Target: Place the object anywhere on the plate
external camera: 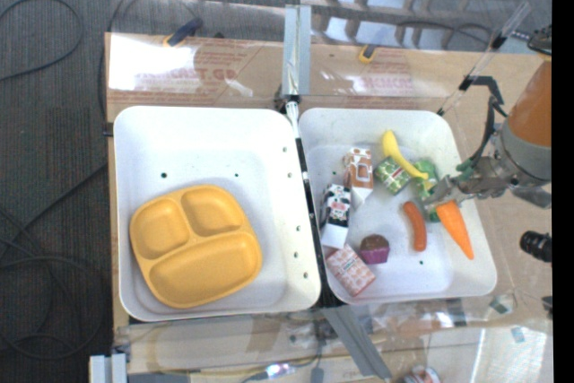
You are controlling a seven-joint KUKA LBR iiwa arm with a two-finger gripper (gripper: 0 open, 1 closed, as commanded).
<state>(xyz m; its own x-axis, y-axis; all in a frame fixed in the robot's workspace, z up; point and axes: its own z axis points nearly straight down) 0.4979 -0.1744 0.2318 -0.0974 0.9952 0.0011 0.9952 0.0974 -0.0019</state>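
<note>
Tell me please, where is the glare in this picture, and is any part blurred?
In the camera view, strong glare washes out the cardboard behind the left bin and the clear panels along the top; the white bins look bright yet keep detail; the yellow plate and the carrot are sharp; the arm at the right edge looks slightly soft.

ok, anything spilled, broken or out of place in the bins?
Nothing stands out. The yellow plate lies flat in the left bin; the toy food, such as the banana and carrot, sits loose inside the right bin. No visible spills or damage.
</note>
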